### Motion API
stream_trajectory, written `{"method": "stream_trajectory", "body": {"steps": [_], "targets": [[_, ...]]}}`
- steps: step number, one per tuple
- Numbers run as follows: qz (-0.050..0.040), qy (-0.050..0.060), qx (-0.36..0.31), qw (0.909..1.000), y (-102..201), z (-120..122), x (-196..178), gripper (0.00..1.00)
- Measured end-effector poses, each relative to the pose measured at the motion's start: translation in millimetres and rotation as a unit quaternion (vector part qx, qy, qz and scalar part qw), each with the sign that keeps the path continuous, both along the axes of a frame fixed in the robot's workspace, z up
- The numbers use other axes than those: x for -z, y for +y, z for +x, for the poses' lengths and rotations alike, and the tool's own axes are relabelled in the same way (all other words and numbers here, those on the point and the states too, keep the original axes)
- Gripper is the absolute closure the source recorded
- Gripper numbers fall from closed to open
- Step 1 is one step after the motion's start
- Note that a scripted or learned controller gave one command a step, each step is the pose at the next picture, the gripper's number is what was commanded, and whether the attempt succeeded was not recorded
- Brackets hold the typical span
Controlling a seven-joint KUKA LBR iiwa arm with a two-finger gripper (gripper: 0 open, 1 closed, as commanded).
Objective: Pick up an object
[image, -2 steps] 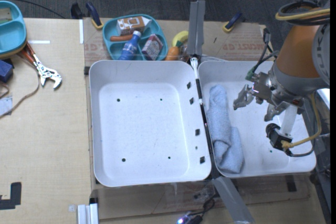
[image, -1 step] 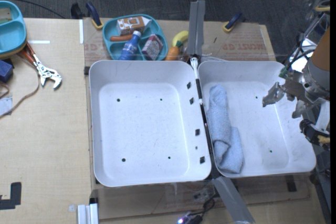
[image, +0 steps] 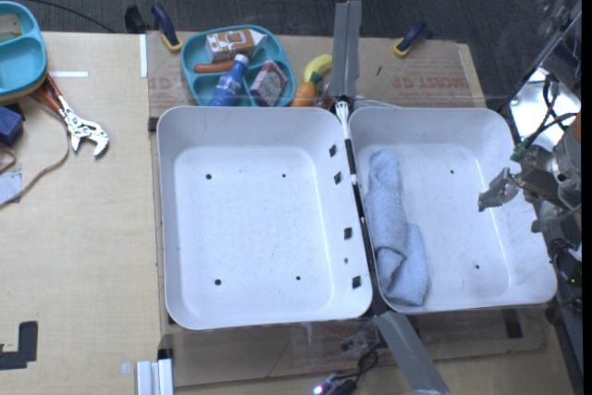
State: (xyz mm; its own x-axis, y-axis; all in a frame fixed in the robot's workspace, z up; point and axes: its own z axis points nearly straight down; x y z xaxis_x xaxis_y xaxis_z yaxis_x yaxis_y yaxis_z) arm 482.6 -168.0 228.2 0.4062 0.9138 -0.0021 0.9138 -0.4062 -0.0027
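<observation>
A robot arm's jaws (image: 499, 190) hang over the right edge of the right bin (image: 462, 129) on a desk (image: 74, 245), well apart from a pale blue cloth (image: 393, 231) that lies crumpled along the bin's left wall. Whether the jaws are open or closed cannot be told at this size. The left bin (image: 250, 129) sits just beside it. To lift the cloth cleanly, the arm would likely need to cross the bin, come down over the thickest fold near the cloth's lower end, and pinch deep enough to gather fabric without scraping the bin floor.
</observation>
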Motion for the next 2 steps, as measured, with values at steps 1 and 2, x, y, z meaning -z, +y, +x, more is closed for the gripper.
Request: {"method": "stream_trajectory", "body": {"steps": [1,2], "targets": [[-0.0003,0.001,0.117,0.9931,84.6,49.6,38.3,0.00],[-0.0015,0.003,0.116,0.9932,83.8,49.3,30.4,1.00]]}}
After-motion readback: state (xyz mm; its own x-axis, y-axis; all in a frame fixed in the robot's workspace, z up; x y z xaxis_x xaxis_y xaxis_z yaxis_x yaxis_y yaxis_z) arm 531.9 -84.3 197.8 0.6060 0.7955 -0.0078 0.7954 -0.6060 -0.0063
